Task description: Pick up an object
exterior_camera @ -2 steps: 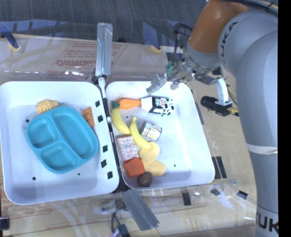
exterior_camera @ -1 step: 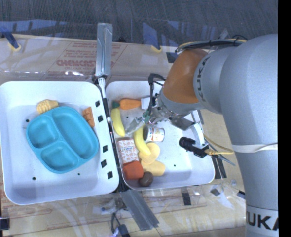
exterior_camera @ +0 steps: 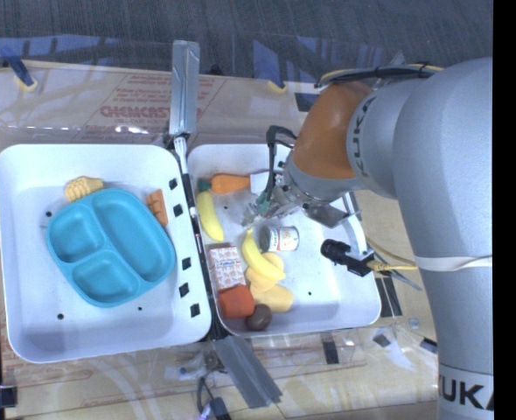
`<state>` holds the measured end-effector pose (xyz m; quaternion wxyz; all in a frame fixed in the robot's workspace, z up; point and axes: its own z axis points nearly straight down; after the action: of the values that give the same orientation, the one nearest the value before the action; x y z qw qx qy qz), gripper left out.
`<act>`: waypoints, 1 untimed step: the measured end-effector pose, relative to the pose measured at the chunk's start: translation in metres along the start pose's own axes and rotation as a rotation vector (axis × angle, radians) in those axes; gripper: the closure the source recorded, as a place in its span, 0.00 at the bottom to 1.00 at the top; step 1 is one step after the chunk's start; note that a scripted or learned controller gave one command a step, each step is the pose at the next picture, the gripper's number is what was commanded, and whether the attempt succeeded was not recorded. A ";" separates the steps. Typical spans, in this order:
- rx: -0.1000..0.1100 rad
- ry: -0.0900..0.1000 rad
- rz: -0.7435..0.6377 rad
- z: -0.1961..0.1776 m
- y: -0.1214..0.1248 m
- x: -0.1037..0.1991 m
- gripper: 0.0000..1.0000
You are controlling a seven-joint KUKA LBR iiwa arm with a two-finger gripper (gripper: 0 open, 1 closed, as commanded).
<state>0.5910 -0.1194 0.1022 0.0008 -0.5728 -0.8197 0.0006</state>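
We note, nearest the camera in the right bin (exterior_camera: 363,300), a dark round item (exterior_camera: 259,318) at 6 o'clock, with a red block (exterior_camera: 236,300) and a yellow lump (exterior_camera: 275,297) just beside it. Toward the centre lie a printed packet (exterior_camera: 226,266), a banana (exterior_camera: 260,261) and a small can (exterior_camera: 282,239) on its side. The claw (exterior_camera: 271,201) sits just above the can, at its 12 o'clock; we cannot tell how far it is parted or whether it grips anything. Farther off lie a yellow corn-shaped item (exterior_camera: 209,216) and a carrot (exterior_camera: 230,183). The left bin (exterior_camera: 22,322), at 9 o'clock, carries a blue divided plate (exterior_camera: 109,247).
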 end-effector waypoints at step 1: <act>-0.002 -0.003 -0.328 0.010 0.022 -0.045 1.00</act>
<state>0.6274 -0.1536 0.0924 -0.0008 -0.4314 -0.9021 0.0004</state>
